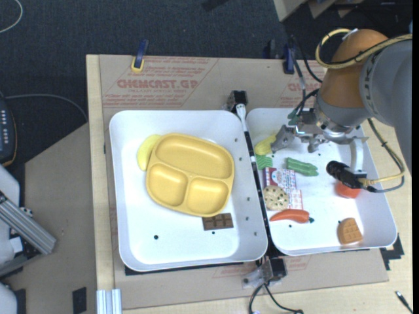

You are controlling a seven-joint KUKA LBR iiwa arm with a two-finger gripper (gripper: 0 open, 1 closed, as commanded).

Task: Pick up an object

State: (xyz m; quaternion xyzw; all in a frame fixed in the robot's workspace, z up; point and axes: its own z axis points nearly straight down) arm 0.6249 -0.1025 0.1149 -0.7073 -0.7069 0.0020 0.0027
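Bench from above, arm entering from the right. You see the gripper over the rear of the right bin; you cannot tell whether it is open or closed, and no object shows in its grasp. Nearest to it are a yellow-green piece, just to its left against the wall between the bins, and a green pepper just in front. Crowded farther forward lie a printed packet, a cookie and a red chili. An orange lump and a brown slice lie apart on the right. In the left bin, a yellow divided tray partly covers a yellow object; a chocolate bar lies at the tray's front edge.
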